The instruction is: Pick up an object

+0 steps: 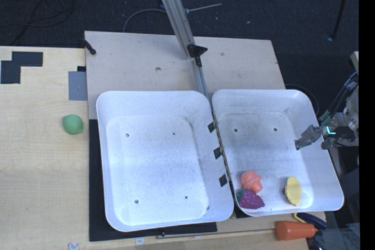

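Approach step: the gripper [307,138] hangs over the right bin's [281,103] right wall; whether its jaws are spread, I cannot tell. Next, reach toward the yellow piece [293,191].

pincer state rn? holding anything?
Pincer: over the right bin's right edge, nothing visibly in it; open or shut cannot be told.
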Motion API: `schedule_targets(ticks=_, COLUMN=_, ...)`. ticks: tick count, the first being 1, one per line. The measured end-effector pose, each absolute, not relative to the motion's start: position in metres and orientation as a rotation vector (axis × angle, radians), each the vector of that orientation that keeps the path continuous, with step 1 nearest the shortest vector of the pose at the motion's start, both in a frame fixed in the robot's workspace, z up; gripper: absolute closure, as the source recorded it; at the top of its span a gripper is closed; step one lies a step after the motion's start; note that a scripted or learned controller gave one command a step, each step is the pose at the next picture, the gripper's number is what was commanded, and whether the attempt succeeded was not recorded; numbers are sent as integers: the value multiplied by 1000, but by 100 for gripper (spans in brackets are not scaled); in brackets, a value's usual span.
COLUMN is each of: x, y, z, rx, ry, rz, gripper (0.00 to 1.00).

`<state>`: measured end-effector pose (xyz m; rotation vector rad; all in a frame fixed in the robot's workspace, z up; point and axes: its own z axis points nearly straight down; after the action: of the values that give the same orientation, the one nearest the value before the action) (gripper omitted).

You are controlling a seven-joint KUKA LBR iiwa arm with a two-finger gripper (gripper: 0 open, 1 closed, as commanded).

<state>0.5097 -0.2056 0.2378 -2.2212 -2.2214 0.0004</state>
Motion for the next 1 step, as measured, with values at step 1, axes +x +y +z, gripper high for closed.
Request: schedule_targets(ticks=1, x=510, y=-206, z=238, rx=-2221, ry=-2221, rz=0, gripper=0)
